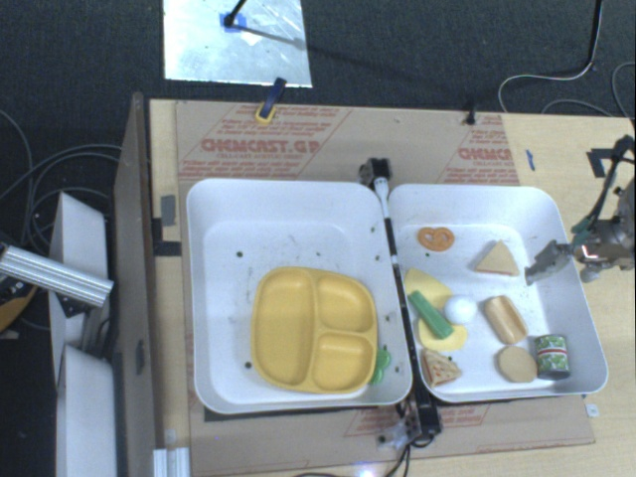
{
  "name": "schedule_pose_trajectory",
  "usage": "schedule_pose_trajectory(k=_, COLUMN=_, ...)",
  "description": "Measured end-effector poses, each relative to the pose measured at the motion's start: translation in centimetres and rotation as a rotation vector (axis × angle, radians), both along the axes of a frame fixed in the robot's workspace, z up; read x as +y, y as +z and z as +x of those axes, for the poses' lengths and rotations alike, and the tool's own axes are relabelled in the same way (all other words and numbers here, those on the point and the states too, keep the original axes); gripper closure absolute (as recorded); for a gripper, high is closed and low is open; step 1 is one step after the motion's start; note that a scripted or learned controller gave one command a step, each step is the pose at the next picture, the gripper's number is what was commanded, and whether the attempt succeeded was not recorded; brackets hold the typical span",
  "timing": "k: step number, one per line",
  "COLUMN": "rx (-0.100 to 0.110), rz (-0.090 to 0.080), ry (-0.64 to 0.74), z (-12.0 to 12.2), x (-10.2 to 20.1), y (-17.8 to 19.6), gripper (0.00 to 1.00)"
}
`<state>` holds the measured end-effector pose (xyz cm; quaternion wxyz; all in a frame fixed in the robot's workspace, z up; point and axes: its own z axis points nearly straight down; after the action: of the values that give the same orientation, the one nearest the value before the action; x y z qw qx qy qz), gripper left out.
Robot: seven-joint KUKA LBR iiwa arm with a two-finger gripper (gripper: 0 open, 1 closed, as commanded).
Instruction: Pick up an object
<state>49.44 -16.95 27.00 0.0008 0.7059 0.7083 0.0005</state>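
Observation:
The right bin holds several toy foods: a brown pretzel, a tan wedge, a yellow piece with a green stick and a white ball on it, a bread roll, a round tan cookie, a pizza slice and a small green can. My gripper hangs over the bin's right rim, just right of the tan wedge. Nothing shows in its grasp.
The left bin holds a yellow divided plate, with a small green item at its right edge. A black divider clip sits between the bins. Cables lie on the dark floor around the bench.

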Motion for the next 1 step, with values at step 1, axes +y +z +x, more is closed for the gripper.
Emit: schedule_pose_trajectory(k=1, rx=0.003, rz=0.001, ry=0.004, z=5.24, x=1.02, y=-7.8, gripper=0.0)
